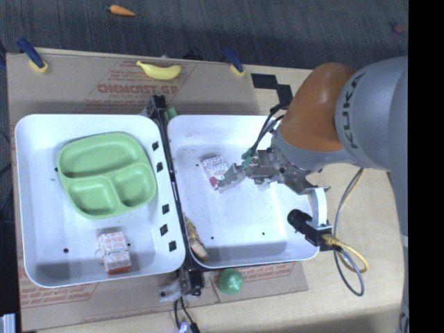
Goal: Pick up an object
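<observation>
Small packet (pixel 214 169) lies flat on right bin (pixel 229 245) floor, touching or just beside fingers (pixel 231 177) on their far side from the arm. Can't tell if fingers are open or closed. Not lifted. Second packet (pixel 113 250) sits in left bin (pixel 35 207), well apart.

Dark grey carpet (pixel 208 16) is covering the floor along the far side, with a small orange scrap (pixel 122 10) lying on it at far left. A pale wooden bench (pixel 368 304) is showing at near right. A brown cardboard sheet (pixel 139 89) with red print is lying over the bench, with blue clamps (pixel 32 54) gripping its far edge. Even, soft light is falling from above.
</observation>
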`<state>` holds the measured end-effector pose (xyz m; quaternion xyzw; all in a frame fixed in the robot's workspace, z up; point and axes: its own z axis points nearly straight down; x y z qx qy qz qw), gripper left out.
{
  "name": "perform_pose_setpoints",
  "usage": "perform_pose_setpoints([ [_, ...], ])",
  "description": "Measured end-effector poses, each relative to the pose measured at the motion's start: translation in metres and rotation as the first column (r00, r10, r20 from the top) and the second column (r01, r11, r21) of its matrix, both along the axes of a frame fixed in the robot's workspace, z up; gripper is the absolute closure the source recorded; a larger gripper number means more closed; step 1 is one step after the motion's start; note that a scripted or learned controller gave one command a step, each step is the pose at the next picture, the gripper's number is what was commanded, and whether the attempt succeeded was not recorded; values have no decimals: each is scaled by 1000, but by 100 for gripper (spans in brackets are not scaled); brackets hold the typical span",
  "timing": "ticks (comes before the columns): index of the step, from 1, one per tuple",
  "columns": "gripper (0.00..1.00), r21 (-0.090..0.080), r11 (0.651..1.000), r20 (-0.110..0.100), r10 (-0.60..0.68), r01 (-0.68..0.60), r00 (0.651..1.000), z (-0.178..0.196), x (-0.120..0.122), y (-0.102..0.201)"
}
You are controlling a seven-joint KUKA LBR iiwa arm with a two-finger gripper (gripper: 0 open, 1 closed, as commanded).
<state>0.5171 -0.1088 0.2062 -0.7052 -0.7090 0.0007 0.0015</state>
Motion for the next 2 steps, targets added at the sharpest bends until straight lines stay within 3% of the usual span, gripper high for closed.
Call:
perform_pose_setpoints([
  [1,0,-1,1000,0,-2,2,1000,9,-35,-49],
  [2,0,-1,1000,0,3,-3,1000,-115,16,8],
])
